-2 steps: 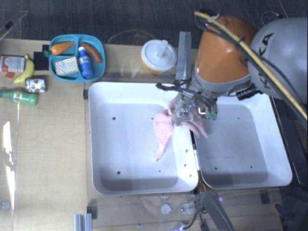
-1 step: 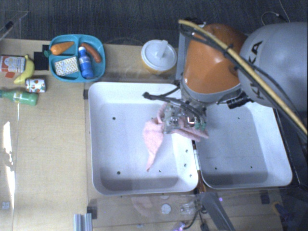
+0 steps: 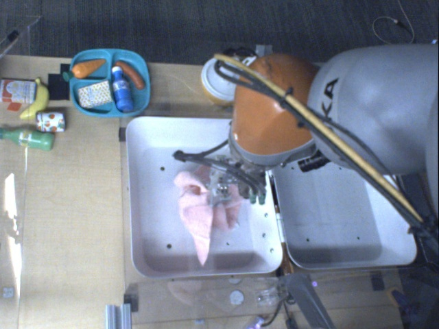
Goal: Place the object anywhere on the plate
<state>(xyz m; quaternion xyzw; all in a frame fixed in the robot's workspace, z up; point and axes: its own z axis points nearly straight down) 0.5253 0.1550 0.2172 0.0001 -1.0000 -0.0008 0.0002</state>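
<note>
Claw (image 3: 223,187) down on pink cloth (image 3: 202,214) in left bin (image 3: 144,204) — grip state unclear; limp fabric may slip, drag.

text: "KA" | on: grey arm (image 3: 370,101) | rest of word hidden

A large grey robot arm (image 3: 384,108) reaches in from the right side of the scene, its rounded body filling the far right. An orange band (image 3: 271,108) wraps the arm just above the wrist, and cables run across it. The wrist points straight down, with the gripper (image 3: 223,187) hanging low near the middle of the scene.
</note>
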